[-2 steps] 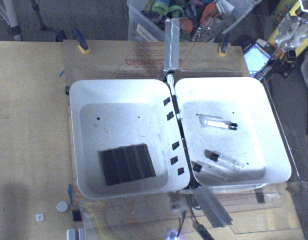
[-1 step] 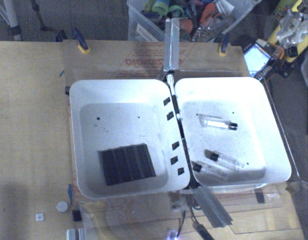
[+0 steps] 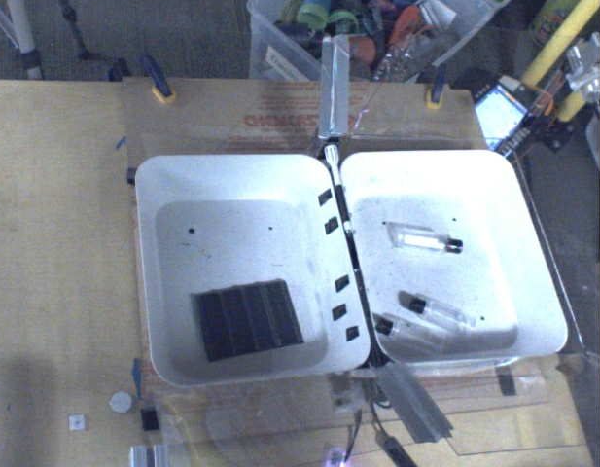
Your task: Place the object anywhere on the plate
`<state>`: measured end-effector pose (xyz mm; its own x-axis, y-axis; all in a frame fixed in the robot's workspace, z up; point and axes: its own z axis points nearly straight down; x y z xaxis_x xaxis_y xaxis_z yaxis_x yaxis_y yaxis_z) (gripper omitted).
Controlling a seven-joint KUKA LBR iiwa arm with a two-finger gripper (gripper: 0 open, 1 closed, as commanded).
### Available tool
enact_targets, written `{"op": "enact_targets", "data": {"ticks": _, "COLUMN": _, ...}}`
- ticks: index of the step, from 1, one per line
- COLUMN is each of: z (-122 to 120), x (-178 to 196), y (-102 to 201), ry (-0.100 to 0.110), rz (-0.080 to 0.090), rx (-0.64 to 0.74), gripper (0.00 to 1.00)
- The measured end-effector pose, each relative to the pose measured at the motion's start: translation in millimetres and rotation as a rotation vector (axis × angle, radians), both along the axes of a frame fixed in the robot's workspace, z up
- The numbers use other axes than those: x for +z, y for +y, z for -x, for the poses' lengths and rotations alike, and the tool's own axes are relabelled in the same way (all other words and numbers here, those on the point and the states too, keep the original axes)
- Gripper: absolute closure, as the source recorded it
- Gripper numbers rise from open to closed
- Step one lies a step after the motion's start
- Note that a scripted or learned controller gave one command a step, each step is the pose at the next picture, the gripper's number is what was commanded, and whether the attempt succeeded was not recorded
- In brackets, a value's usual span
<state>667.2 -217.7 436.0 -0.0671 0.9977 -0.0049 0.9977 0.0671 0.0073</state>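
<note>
Since the arm reaches in from the right, the coming move turns on a carry leftward: the dark ribbed plate (image 3: pixel 246 319) lies flat in the near part of the left bin (image 3: pixel 173 195), and all three candidate objects lie to the right of that plate, across the wall (image 3: pixel 338 251) where the bins meet, in the right bin (image 3: pixel 494 178). The upper vial (image 3: pixel 426 239) is farthest from the plate, up and to its right, with its long axis nearly left to right and its dark cap at the end away from the plate. The middle vial (image 3: pixel 438 309) sits level with the plate, slanting down to the right, cap towards the plate. The lowest vial (image 3: pixel 408 328) is nearest the plate, just beside the shared wall. Whether these last two touch is hard to make out, since their clear bodies blend into the white floor. Which vial is meant I cannot tell, nor whether the pincer is wide or narrow
</note>
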Motion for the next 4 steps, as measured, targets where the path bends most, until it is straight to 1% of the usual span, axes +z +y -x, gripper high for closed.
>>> {"op": "enact_targets", "data": {"ticks": 1, "z": 0.4, "x": -0.6, "y": 47.9, "ry": 0.008, "rz": -0.006, "rx": -0.573, "gripper": 1.00}}
{"op": "enact_targets", "data": {"ticks": 2, "z": 0.5, "x": -0.3, "y": 109.5, "ry": 0.010, "rz": -0.005, "rx": -0.105, "gripper": 1.00}}
{"op": "enact_targets", "data": {"ticks": 3, "z": -0.4, "x": 10.6, "y": 110.3, "ry": 0.004, "rz": -0.005, "rx": -0.104, "gripper": 1.00}}
{"op": "enact_targets", "data": {"ticks": 4, "z": 0.1, "x": 0.1, "y": 11.1, "ry": 0.001, "rz": 0.000, "rx": 0.068, "gripper": 1.00}}
